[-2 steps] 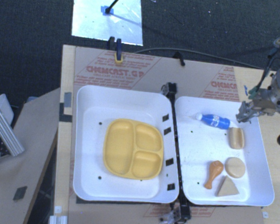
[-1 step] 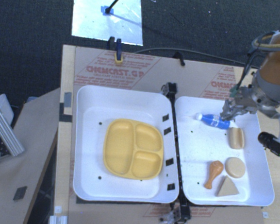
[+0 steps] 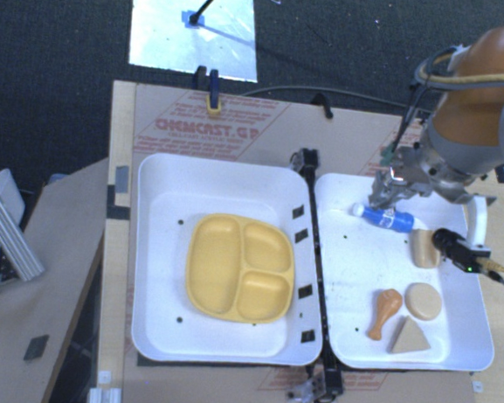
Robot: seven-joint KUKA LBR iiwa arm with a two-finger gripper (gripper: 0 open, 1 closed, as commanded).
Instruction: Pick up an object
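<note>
Here, two white bins are sitting side by side on the bench. The left bin (image 3: 157, 232) is holding a yellow tray (image 3: 239, 267) with three compartments, lying flat near its middle. The right bin (image 3: 345, 336) is carrying five items. A bottle (image 3: 389, 219), blue with a white cap, is lying on its side near the far edge, cap pointing toward the left bin. A tan block (image 3: 422, 248) is lying near the right edge, a round cream disc (image 3: 423, 301) just beside an orange drumstick (image 3: 384, 311), and a pale wedge (image 3: 410, 338) near the near-right corner. The gripper (image 3: 386, 196) is hanging over the bottle's capped end; whether it is gripping cannot be told.
</note>
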